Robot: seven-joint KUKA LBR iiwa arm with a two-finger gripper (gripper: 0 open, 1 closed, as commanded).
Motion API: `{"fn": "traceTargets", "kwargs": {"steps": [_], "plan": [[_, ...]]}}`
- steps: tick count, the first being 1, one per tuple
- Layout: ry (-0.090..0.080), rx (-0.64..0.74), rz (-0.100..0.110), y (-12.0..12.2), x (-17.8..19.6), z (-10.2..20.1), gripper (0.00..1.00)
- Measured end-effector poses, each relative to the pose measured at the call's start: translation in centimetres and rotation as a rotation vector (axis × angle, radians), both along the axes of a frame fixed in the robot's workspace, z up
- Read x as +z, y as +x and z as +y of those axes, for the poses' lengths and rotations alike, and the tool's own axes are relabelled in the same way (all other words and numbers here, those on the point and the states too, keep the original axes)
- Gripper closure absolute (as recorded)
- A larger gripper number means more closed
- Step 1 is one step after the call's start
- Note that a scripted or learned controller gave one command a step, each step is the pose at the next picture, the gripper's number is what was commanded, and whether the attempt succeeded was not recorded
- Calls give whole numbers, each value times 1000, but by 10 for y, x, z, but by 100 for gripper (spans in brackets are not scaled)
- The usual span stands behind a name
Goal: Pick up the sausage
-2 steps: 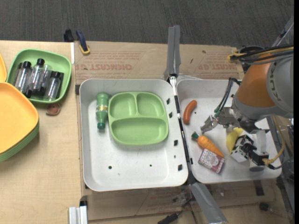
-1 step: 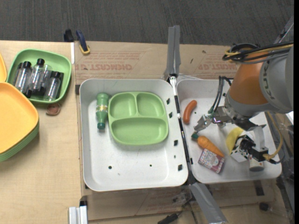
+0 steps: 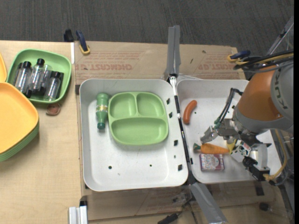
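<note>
The sausage (image 3: 189, 111) is a short orange-red link lying on the floor of the right bin (image 3: 205, 88), near its left wall and towards the back. My gripper (image 3: 219, 136) hangs low over the front half of that bin, right of the sausage and nearer the front, apart from it. An orange carrot (image 3: 215, 148) lies just beneath the gripper. The grey arm with its orange band (image 3: 261, 97) comes in from the right and hides part of the bin's right side.
A pink packet (image 3: 211, 162) lies at the front of the right bin beside the carrot. The left bin (image 3: 135, 171) holds a green divided plate (image 3: 138, 117) and a green bottle (image 3: 101, 110). A green tray of bottles (image 3: 39, 76) and yellow plates (image 3: 14, 120) sit far left.
</note>
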State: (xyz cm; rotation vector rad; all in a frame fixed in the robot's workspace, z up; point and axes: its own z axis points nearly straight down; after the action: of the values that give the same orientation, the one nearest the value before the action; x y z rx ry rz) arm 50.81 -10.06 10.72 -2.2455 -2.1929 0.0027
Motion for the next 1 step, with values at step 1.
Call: {"fn": "traceTargets", "kwargs": {"steps": [1], "plan": [[-1,229,-5,-18,-15,7,0]]}}
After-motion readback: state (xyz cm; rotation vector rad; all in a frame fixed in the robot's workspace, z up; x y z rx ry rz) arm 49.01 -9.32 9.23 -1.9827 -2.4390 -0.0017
